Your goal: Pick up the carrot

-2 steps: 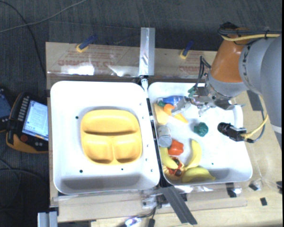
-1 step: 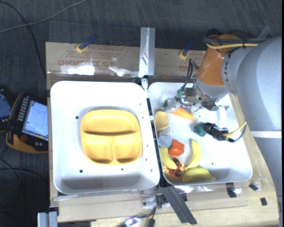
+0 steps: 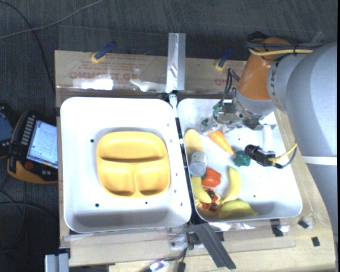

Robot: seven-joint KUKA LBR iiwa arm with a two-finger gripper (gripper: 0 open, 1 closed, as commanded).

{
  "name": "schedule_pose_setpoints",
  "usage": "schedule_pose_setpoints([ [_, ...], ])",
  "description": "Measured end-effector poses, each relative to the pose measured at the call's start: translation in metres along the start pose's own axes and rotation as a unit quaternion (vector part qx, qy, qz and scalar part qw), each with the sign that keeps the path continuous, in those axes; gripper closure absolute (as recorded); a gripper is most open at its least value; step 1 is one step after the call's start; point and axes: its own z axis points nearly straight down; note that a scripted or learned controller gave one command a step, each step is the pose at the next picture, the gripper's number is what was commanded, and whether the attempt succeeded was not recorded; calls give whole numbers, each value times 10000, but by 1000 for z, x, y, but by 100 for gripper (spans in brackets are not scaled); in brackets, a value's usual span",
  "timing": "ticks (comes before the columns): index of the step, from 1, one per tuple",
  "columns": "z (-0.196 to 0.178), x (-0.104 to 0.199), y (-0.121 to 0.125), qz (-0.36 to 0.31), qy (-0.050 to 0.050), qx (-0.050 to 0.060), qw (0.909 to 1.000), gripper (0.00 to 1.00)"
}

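The carrot lies in the right bin, in its upper half, tilted with the thick end toward the bin's far left corner and the tip pointing down toward the middle. It rests on the bin floor, so the pick is not yet made.

The gripper hangs over the far part of the same bin, just up and to the right of the carrot, near it but not around it. The wrist body hides the working end from this slanted view, so I cannot tell how the jaws stand, and nothing shows between them.

Close by in the right bin are a teal object, a red pepper, a small grey can and bananas toward the near edge. The left bin holds a yellow divided tray.

By my reading the approach is largely done; what is left is to line up over the carrot, descend, close on it and lift it clear of its neighbours.
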Motion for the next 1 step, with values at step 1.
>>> schedule_pose_setpoints([
  [1,-130,71,10,490,-9,59,9988,100],
])
